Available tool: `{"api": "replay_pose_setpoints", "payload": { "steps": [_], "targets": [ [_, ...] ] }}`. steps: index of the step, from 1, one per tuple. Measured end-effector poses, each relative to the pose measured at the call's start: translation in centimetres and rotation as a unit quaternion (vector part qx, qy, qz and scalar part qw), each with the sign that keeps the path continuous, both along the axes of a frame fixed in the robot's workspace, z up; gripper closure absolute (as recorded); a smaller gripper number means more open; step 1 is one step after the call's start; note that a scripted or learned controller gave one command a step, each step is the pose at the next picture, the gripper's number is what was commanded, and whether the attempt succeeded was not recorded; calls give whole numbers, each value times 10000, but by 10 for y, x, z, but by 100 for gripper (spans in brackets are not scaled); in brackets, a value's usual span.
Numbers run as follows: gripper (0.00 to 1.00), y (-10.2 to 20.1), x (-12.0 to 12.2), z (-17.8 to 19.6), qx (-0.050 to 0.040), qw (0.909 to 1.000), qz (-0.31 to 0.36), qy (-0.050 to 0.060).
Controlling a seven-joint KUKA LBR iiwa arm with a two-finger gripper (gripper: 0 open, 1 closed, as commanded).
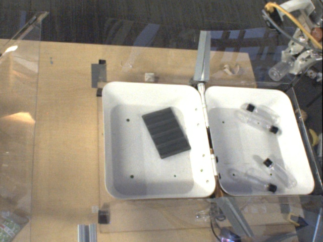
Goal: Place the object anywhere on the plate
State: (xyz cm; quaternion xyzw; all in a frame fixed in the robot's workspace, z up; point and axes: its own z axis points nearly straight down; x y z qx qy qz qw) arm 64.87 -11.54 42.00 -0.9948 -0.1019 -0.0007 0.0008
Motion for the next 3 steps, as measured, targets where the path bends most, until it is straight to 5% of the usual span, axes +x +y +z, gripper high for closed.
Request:
{"api": "replay_pose_setpoints", "payload": {
  "steps": [3],
  "targets": [
    [100, 4, 2, 31, 51, 10000, 52, -6]
  ]
}}
